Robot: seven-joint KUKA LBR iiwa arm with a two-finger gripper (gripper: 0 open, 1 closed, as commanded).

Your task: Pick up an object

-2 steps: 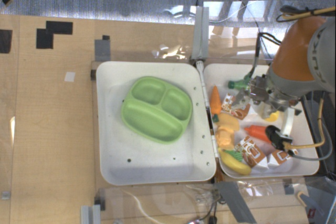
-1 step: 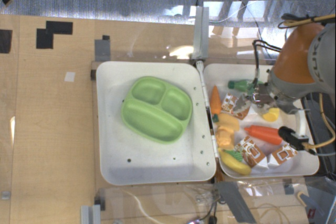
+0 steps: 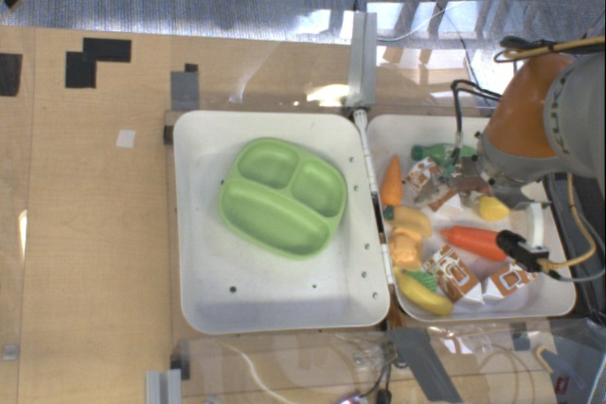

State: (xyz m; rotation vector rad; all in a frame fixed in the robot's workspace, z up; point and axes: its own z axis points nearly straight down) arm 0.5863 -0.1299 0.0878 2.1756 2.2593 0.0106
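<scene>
Camera view: two carrots (image 3: 477,243), one banana (image 3: 423,290), one green plate (image 3: 282,196).

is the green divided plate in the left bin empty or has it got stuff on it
Empty. The green divided plate lies flat in the left bin, and all three compartments show bare green; the toy food sits in the right bin.

Your gripper (image 3: 471,177) hangs low over the right bin (image 3: 559,303), hemmed in by clutter. Just below the fingers sits a small yellow piece (image 3: 492,208), and beyond it the long carrot (image 3: 476,242) lies across your path. To their left, snack packets (image 3: 423,177) and a smaller carrot (image 3: 391,182) crowd the bin wall. Farther down, the banana (image 3: 423,291) blocks the near corner. Leftward past the divider, the left bin (image 3: 204,298) offers open floor around the green plate (image 3: 282,196).
</scene>
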